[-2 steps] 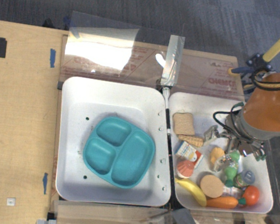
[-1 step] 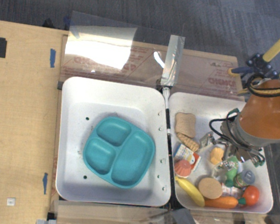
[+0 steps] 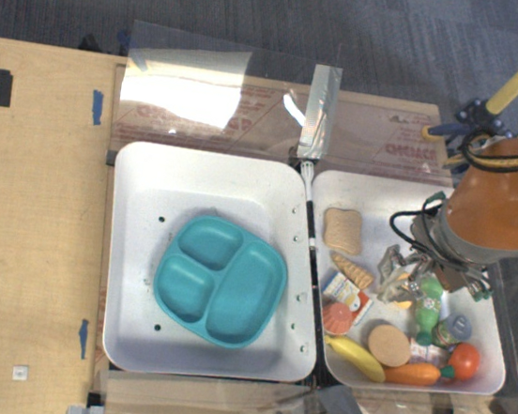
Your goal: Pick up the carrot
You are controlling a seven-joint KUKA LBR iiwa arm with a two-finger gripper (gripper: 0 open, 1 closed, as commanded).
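Observation:
The carrot (image 3: pixel 412 372) is orange with a green stub at its right end. It lies flat along the front wall of the right bin (image 3: pixel 492 374), between a yellow banana (image 3: pixel 357 358) and a red tomato (image 3: pixel 464 361). My gripper (image 3: pixel 402 274) hangs low over the middle of the right bin, under the arm's orange band (image 3: pixel 498 206). It is well behind the carrot, with a round tan bun (image 3: pixel 388 344) between them. Nothing is visibly in its grasp.
The right bin also holds a bread slice (image 3: pixel 342 229), a tan cone-shaped piece (image 3: pixel 353 271), a small carton (image 3: pixel 343 293), a green bottle (image 3: pixel 429 305) and a grey-blue piece (image 3: pixel 459 325). A teal divided tray (image 3: pixel 221 282) lies in the left bin (image 3: pixel 139 186).

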